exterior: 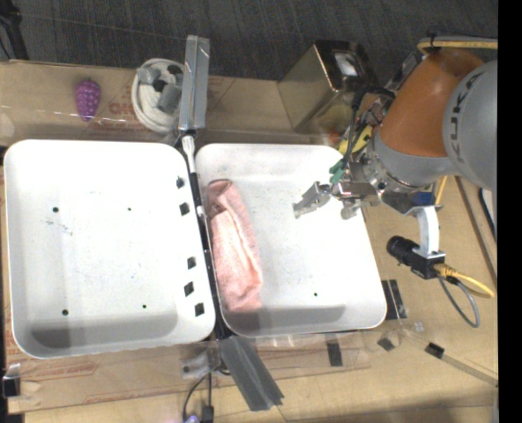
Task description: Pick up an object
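While the arm [437, 104] reaches in from the right, a purple lump [87, 97] and a white coil [158, 91] are seen on the bench beyond the left bin [32, 236]. A brown box [318, 82] is noted behind the right bin [358, 271]. A pink cloth [233, 245] is found lying lengthwise along the right bin's left wall. The gripper [309, 201] is held over the same bin, right of the cloth and apart from it, with bare floor between. Whether it is spread or closed cannot be told; nothing is seen in it.
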{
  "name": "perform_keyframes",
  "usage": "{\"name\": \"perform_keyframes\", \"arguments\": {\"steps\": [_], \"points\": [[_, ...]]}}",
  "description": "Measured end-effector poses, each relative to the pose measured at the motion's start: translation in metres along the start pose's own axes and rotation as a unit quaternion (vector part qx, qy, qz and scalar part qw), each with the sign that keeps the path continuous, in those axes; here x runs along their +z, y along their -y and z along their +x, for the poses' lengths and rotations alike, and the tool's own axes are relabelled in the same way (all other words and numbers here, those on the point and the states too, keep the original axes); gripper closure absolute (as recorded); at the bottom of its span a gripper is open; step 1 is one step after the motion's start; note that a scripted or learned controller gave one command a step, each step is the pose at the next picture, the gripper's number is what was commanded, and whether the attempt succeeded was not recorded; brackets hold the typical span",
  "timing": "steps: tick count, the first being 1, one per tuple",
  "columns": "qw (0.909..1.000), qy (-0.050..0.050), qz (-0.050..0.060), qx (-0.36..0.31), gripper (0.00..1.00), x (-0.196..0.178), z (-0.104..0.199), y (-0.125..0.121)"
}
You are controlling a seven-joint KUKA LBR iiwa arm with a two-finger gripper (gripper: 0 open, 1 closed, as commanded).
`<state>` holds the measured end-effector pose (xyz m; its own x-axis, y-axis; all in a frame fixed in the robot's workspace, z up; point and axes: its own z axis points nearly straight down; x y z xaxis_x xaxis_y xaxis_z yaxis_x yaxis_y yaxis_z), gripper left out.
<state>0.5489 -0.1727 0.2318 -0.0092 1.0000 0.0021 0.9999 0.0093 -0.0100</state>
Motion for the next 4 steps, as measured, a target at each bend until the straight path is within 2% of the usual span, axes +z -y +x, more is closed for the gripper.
{"name": "perform_keyframes", "arguments": {"steps": [1,2,3,4], "points": [[0.9999,0.0,0.001,0.015,0.0,0.109,0.045,-0.028],[0.9979,0.002,-0.005,-0.065,0.0,0.141,0.071,-0.013],[0.9965,0.001,-0.003,-0.084,0.0,0.141,0.068,-0.097],[0.9938,0.001,-0.003,-0.111,0.0,0.141,0.062,-0.065]]}}
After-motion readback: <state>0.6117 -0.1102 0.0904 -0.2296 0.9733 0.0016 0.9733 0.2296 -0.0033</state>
